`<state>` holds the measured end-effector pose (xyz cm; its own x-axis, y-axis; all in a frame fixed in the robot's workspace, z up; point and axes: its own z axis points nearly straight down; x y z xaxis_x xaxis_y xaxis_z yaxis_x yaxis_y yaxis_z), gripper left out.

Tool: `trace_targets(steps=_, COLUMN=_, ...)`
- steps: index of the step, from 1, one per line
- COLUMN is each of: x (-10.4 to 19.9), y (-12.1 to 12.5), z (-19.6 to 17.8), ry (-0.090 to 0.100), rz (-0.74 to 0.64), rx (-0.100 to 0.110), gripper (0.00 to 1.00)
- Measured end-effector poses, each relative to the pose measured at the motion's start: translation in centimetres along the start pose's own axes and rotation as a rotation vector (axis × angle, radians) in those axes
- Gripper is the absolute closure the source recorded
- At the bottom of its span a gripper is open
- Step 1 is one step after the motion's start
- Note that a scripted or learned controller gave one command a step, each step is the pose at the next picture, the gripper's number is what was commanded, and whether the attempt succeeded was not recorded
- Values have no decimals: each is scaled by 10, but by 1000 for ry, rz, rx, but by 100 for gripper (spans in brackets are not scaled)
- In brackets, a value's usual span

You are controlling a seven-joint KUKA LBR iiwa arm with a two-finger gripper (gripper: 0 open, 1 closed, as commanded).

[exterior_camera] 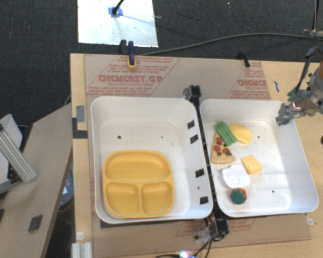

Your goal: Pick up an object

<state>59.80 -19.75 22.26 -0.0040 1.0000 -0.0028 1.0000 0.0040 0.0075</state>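
Several toy foods lie in the right bin [290, 160]: a green bean pod [224, 132], a yellow lemon-like piece [240, 134], a pizza slice [222, 150], a yellow cheese block [251, 164], a white piece [236, 176] and a green and red ball [238, 196]. My gripper [286, 114] hangs at the right bin's far right rim, well to the right of the foods. Nothing shows between its fingers.
In the left bin [124, 117] rests a yellow divided tray [139, 183]. A row of black clips runs down the divider [200, 160] between the bins. Cables cross the bench behind the bins.
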Motion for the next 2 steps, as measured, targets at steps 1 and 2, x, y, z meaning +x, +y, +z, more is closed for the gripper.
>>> trace_targets(steps=1, x=0, y=1, z=-2, ry=2, rz=-1, rx=4, gripper=100)
trace_targets(steps=2, x=56, y=7, z=-10, ry=3, rz=-4, rx=5, gripper=100)
